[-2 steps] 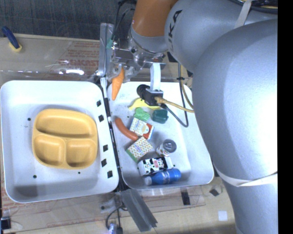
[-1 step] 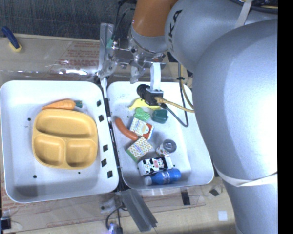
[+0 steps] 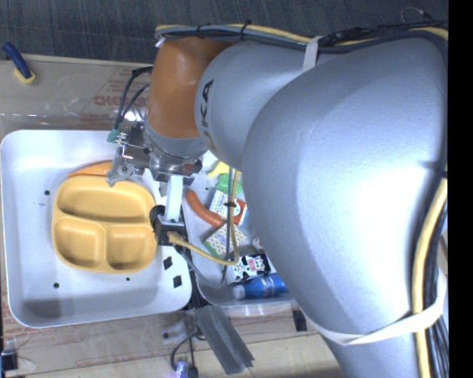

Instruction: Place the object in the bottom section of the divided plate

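A grey arm (image 3: pixel 331 179) with an orange band reaches over two white bins on a desk (image 3: pixel 63 81). Its hand (image 3: pixel 121 164) hovers at the upper rim of a yellow divided plate (image 3: pixel 102 225), which lies flat in the left bin (image 3: pixel 24 235). Whether the hand is open or closed cannot be told. In the right bin (image 3: pixel 221 299), partly under the arm, lie an orange sausage-shaped thing (image 3: pixel 202 209), a green thing (image 3: pixel 222 186) and a blue bottle (image 3: pixel 260 288).

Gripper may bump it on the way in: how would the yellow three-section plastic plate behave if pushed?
The yellow three-section plastic plate looks moulded and rigid, so it should move as one piece. It lies flat on the floor of the smooth white bin, so it would probably slide easily. Wide and shallow, it seems unlikely to tip.
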Controlling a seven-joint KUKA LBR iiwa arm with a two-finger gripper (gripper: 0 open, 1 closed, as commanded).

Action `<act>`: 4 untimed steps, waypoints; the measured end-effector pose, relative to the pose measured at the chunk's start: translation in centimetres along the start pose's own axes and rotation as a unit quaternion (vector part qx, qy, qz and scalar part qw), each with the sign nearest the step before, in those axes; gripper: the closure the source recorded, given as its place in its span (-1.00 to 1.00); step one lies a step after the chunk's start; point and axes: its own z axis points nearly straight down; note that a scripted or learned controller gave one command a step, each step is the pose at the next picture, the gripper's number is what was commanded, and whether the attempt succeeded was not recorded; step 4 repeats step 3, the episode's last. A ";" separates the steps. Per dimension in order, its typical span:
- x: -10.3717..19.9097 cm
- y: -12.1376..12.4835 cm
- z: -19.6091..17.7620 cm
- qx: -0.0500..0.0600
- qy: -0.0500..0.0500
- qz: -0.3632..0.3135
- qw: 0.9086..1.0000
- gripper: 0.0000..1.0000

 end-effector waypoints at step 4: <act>-3.7 -8.5 -3.8 0.000 -0.001 -0.042 0.999 1.00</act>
